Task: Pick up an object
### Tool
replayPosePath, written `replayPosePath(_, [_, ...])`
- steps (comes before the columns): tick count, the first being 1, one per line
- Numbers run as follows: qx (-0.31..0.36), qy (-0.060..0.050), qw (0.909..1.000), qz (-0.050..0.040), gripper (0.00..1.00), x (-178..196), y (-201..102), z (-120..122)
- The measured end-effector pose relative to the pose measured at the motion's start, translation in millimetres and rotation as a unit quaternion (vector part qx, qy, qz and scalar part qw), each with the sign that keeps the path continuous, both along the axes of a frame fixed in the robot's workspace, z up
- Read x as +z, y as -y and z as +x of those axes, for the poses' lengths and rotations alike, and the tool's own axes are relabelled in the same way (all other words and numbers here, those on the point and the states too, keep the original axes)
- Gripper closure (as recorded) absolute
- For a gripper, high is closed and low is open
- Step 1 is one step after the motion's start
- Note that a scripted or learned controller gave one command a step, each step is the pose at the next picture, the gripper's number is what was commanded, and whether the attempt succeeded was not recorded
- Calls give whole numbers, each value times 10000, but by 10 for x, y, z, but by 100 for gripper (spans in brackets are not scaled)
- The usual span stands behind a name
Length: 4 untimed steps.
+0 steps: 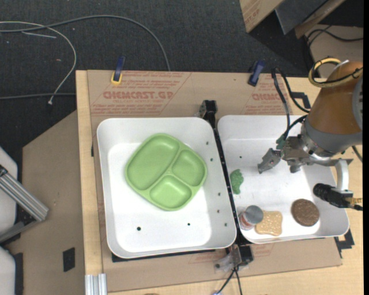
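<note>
Arm point(337, 103): cut off by the right edge of the camera view, base out of frame. Right bin point(253, 135): far right corner hidden beneath the arm's wrist. Gripper point(282, 163): too small and dark to make out in detail. Small round item point(251, 216) at the right bin's near edge: too small to identify. Green scrap point(236, 180): shape blurred, kind undetermined. Lettering point(138, 95) on the cardboard: partly legible only. Cardboard box point(259, 11): cropped by the top edge.

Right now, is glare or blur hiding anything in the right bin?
Camera view: even light, soft shadows; right bin floor bright but not washed out; the end effector looks slightly soft; green piece, toast and brown disc read clearly.
</note>
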State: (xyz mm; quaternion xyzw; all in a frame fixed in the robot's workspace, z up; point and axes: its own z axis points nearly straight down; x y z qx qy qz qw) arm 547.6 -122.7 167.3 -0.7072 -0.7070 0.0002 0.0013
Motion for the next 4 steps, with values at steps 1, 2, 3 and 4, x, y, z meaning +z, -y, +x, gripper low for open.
replayPosePath(1, [-6, -28, 10000, 4, 0, -520, 80, -72])
replayPosePath(2, [-4, 14, 10000, 0, 100, -377, 76, -49])
replayPosePath(3, [8, 42, 10000, -14, 100, 256, 98, 5])
replayPosePath(4, [3, 47, 10000, -18, 100, 768, 202, 19])
